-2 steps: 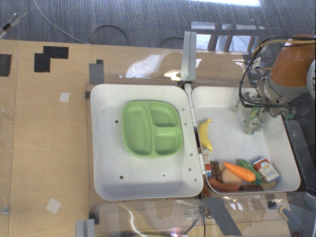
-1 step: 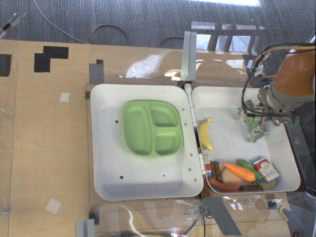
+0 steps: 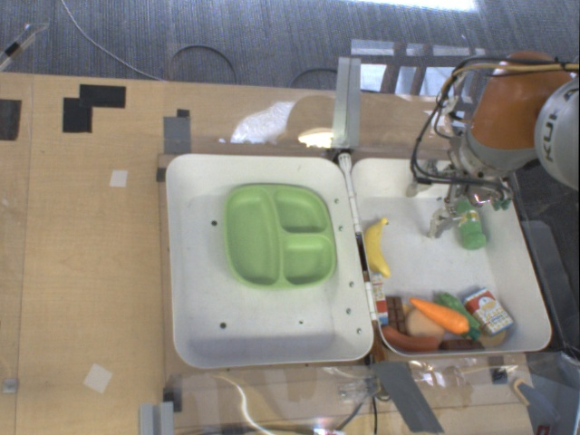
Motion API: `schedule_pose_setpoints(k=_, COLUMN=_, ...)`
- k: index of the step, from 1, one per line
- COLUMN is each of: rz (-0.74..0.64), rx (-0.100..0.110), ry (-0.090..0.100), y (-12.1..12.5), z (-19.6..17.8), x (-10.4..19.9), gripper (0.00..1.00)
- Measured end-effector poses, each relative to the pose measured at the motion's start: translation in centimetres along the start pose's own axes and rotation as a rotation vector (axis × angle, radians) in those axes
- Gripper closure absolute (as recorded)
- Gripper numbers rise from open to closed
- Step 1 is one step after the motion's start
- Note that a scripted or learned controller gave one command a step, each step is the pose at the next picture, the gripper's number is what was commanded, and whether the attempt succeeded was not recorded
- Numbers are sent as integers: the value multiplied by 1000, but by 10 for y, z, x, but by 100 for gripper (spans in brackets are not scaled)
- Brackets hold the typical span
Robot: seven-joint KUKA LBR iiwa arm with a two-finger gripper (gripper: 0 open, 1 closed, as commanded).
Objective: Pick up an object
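The green divided tray (image 3: 277,236) lies in the left bin (image 3: 190,333), untouched. In the right bin (image 3: 530,311), the gripper (image 3: 450,214) hangs low near the far edge, just beside a green object (image 3: 472,232). Its opening cannot be judged and no grasp shows, so the pick remains undone.

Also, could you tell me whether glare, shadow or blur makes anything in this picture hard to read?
Camera view: a bright glare patch washes out the bench just above the left bin; the green tray is evenly lit and sharp; the gripper beside the green bottle looks slightly soft, so its fingers are hard to read; the food pile sits in mild shadow.
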State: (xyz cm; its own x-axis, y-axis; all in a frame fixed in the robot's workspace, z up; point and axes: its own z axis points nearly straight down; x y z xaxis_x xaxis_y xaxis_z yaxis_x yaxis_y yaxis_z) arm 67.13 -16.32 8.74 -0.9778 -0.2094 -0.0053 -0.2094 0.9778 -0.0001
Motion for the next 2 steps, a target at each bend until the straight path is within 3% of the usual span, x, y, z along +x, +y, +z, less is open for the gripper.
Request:
schedule_pose_setpoints(k=1, rz=-192, rx=5, ry=-5, y=-33, z=-1, x=58, gripper=0)
schedule_pose_setpoints(k=2, rz=-121, rx=2, ry=-6, y=-1, z=0, x=27, gripper=0)
